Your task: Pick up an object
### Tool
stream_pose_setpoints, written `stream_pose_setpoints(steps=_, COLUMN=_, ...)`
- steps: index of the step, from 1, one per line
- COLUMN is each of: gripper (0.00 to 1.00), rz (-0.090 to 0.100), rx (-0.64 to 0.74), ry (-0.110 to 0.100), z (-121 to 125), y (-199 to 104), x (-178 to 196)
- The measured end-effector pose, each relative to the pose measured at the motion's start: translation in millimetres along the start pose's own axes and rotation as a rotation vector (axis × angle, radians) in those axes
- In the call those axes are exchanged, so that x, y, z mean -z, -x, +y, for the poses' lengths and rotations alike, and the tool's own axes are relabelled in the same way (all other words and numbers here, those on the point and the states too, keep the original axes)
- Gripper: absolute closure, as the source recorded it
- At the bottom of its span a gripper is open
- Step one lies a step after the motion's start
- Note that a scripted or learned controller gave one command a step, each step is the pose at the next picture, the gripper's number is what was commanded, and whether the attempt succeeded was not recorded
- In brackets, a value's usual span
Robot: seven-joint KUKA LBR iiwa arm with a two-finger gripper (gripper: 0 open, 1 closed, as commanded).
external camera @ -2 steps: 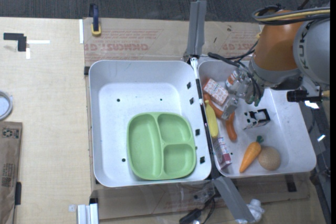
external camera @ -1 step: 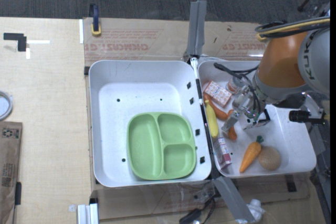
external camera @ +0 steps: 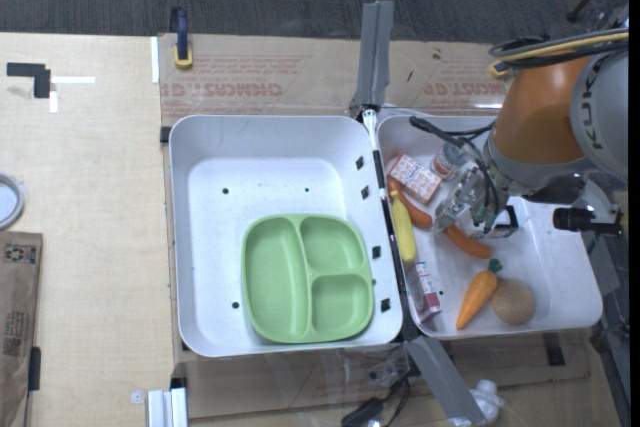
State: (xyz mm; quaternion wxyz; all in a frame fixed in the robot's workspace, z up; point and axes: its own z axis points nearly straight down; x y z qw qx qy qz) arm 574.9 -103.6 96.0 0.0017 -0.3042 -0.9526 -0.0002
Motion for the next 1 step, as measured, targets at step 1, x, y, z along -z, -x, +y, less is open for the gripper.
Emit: stream_pose_setpoints(steps=1, gripper=1.0, rz=-0.003, rx=-0.073, ry=-0.001, z=48.5, y=-15.6, x=93.3)
